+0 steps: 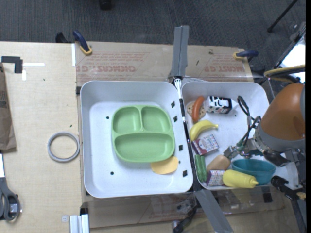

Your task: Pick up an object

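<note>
While the hand [241,149] is poised over the right bin [260,93], its grip cannot be told; the teal bowl [252,169] lies just below it.

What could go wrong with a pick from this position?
The gripper sits low over the right bin, where the teal bowl, yellow bottle and bun crowd together, so it may pinch two things or nudge a neighbour. The bowl's rim could slip out.

Bench [39,110]: two bins [92,144], tape ring [63,146].
</note>
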{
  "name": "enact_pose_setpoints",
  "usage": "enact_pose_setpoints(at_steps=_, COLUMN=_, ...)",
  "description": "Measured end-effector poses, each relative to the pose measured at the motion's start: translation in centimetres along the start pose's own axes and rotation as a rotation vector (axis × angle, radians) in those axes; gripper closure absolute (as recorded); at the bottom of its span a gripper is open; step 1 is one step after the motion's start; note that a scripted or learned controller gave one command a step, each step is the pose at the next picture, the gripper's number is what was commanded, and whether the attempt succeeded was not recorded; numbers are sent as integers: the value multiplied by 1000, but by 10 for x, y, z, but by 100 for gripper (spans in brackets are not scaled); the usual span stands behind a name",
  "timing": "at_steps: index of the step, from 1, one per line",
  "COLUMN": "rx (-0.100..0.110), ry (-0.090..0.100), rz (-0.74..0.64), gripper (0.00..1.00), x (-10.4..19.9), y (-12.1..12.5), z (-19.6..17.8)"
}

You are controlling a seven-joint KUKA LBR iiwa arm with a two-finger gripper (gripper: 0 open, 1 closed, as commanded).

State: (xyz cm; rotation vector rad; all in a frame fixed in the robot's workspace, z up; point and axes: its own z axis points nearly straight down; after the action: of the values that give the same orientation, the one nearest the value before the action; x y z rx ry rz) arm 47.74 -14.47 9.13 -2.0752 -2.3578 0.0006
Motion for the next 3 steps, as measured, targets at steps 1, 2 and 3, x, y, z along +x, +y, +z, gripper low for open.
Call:
enact_pose_setpoints(at_steps=1, rx=-1, ry=-1, rz=-324, gripper=0, x=37, y=63, z=0)
enact_pose_setpoints(at_steps=2, rx=-1, ry=0, rz=-471, gripper=0, x=22, y=39, z=0)
enact_pose_setpoints(at_steps=3, rx=-3, ry=-1, rz=-534, gripper=0, x=33, y=77, z=-1)
